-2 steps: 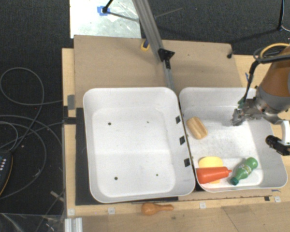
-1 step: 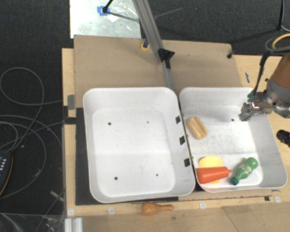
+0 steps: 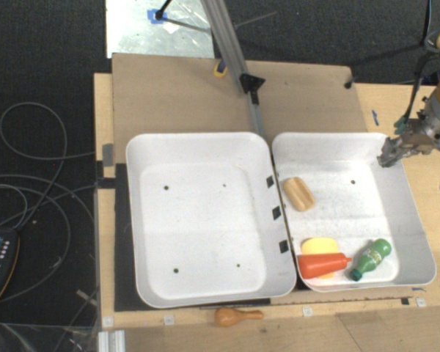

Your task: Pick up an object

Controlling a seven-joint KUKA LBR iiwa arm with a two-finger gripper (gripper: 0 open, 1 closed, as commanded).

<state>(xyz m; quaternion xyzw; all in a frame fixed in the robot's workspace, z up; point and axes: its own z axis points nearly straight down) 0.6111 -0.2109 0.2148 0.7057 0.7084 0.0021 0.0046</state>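
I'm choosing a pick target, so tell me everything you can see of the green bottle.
The green bottle is small, glossy and plastic-looking, with a pale label band at mid-body. It lies on its side, tilted diagonally, cap end toward the near rim, in the right bin's near right corner. Its cap end nearly meets the orange-red item beside it; contact is unclear.
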